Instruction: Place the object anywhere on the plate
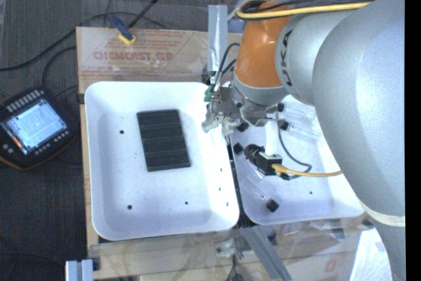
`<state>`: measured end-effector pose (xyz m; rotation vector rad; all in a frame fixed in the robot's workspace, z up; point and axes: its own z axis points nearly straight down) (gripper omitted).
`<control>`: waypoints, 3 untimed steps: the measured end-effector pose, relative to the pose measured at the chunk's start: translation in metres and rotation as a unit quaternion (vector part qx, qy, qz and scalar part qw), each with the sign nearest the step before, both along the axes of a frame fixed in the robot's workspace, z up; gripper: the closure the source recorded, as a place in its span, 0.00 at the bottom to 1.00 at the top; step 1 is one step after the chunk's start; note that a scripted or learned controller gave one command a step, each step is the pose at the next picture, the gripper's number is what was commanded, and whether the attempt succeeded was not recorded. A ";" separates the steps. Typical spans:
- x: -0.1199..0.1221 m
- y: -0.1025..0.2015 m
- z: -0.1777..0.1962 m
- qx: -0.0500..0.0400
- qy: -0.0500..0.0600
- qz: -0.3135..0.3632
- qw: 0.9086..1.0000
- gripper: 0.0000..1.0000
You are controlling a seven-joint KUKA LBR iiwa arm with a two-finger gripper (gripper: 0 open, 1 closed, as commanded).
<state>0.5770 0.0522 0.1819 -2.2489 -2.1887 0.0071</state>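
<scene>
here the arm [329, 69] overhangs the right bin [309, 204]; gripper [220, 118] closure cannot be determined. dark plate [163, 139] lies in the left bin [105, 207].

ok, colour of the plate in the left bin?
Black, ribbed plate, seen in the camera view.

Grey arm [358, 82], orange band [263, 52] (black lettering), yellow cable [296, 8] draped across.
</scene>
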 end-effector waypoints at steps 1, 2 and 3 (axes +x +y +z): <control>0.012 0.059 0.052 -0.001 -0.001 0.028 1.000 1.00; 0.020 0.131 0.071 -0.001 -0.002 0.124 0.992 1.00; -0.053 0.160 -0.088 0.002 -0.002 0.158 0.987 1.00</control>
